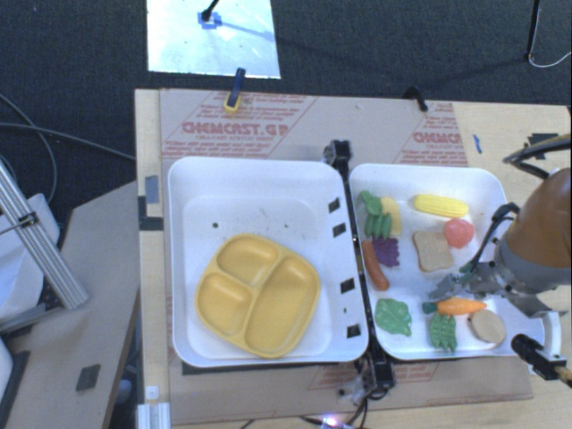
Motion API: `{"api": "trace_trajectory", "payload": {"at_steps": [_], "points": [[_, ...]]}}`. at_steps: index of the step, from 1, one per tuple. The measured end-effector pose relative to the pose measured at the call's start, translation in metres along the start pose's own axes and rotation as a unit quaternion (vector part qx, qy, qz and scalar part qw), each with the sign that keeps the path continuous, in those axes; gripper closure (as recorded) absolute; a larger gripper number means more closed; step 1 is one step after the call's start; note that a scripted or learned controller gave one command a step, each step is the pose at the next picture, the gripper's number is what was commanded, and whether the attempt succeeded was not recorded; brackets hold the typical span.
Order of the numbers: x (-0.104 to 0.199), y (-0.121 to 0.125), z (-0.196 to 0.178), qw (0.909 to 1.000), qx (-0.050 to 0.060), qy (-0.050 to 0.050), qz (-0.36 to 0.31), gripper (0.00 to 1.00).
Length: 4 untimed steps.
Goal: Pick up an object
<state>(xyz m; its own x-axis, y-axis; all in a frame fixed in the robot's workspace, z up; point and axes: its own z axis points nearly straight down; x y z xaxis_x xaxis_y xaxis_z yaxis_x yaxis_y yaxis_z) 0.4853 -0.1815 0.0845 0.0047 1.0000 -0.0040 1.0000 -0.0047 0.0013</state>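
The right bin (487, 181) holds several toy foods. My gripper (458, 286) hangs low over its front right part, just above an orange carrot (460, 307) and in front of a tan bread slice (433, 251). A red tomato (459, 231) and a yellow corn cob (440, 206) lie further back. Nothing is visibly lifted. The arm's orange band (547, 222) hides the bin's right wall.
The right bin also contains a tan round piece (487, 326), a dark green piece (441, 331), a green leaf (392, 315), a red sausage (375, 264), purple grapes (387, 251) and green-yellow vegetables (380, 213). A yellow divided plate (257, 295) lies in the left bin (259, 181).
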Motion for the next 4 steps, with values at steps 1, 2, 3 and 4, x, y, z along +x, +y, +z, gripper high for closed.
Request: {"api": "trace_trajectory", "payload": {"at_steps": [1,2,3,4], "points": [[0.005,0.002,-0.011,1.0000,-0.002,0.001,-0.003,1.00],[0.005,0.004,-0.021,1.0000,-0.003,0.001,-0.003,1.00],[0.008,0.001,0.001,1.0000,0.001,0.002,-0.003,1.00],[0.007,0.002,-0.010,1.0000,-0.001,0.002,-0.002,1.00]]}}
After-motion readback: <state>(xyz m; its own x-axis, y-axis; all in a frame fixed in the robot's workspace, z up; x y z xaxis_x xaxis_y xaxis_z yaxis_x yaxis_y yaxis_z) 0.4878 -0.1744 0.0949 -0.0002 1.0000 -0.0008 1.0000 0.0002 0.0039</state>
